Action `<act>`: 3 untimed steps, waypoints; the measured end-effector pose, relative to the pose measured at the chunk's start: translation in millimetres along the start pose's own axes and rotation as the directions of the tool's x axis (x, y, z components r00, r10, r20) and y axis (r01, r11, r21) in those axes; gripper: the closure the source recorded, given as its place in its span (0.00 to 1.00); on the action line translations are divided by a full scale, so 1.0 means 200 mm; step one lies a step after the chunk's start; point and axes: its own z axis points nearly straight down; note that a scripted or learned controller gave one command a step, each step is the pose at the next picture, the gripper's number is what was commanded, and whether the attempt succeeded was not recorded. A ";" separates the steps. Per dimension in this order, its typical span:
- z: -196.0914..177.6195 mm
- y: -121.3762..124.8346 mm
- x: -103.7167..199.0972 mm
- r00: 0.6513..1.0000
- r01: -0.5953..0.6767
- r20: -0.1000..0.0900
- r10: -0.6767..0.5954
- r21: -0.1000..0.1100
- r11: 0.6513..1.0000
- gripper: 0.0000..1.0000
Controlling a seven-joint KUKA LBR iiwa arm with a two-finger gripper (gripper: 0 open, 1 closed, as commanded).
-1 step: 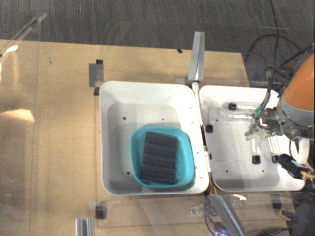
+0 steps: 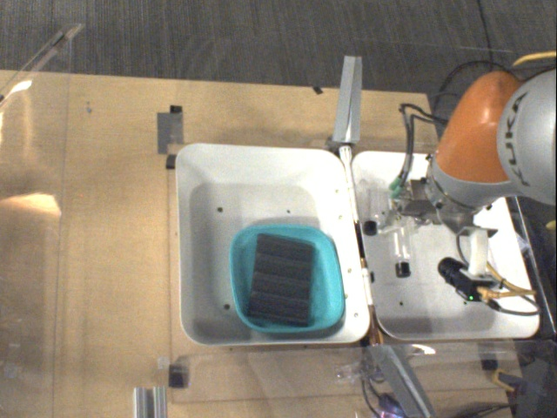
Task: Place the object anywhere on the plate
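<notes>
A dark grey ridged block [image 2: 281, 279] lies flat on the teal plate [image 2: 330, 279], which sits in the front part of the left bin [image 2: 204, 233]. My gripper [image 2: 386, 248] hangs over the left side of the right bin [image 2: 435, 316], apart from the plate and the block. Its fingers are spread, so it is open, and nothing is between them. The grey arm with its orange band [image 2: 474, 129] reaches in from the right above that bin.
A metal divider post [image 2: 348, 103] stands at the back between the two bins. A black cable connector [image 2: 457, 277] hangs from the wrist over the right bin. Wooden bench surface [image 2: 87, 233] spreads to the left.
</notes>
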 end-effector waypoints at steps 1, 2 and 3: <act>-0.24 0.00 0.33 0.979 0.202 0.000 -0.202 -0.003 0.979 1.00; 0.00 -0.27 0.67 0.983 0.183 -0.002 -0.183 0.004 0.983 1.00; 0.00 -0.27 0.67 0.983 0.182 -0.002 -0.182 0.003 0.983 0.00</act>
